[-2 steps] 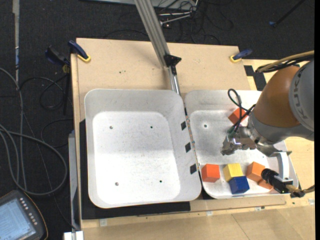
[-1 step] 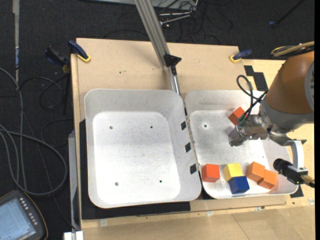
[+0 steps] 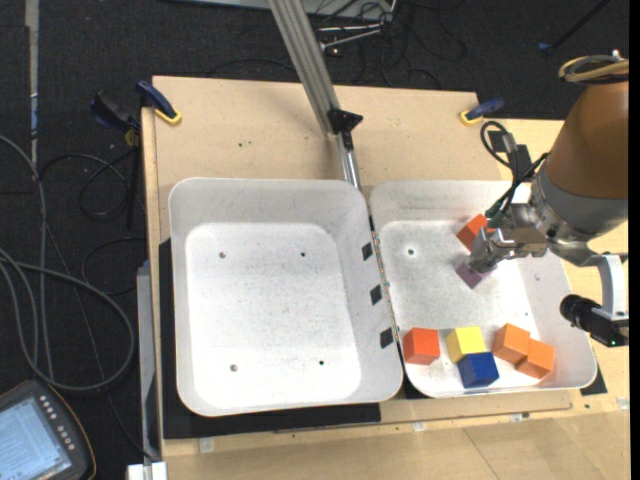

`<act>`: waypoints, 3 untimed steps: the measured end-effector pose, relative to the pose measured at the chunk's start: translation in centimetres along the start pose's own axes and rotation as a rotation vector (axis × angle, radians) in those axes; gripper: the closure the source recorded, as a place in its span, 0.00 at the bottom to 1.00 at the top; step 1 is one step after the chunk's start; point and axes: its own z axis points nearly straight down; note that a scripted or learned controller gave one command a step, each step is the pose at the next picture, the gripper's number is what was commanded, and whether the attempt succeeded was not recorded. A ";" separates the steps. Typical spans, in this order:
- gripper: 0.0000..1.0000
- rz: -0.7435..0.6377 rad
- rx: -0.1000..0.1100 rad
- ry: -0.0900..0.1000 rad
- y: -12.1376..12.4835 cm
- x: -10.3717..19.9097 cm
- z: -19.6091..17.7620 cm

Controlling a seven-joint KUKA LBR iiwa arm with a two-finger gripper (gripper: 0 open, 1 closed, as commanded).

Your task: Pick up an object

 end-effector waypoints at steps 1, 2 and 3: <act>1.00 -0.002 0.007 0.002 0.9 4.3 0.8; 1.00 -0.003 0.007 0.002 2.5 9.6 2.4; 1.00 -0.003 0.007 0.002 3.8 14.8 3.6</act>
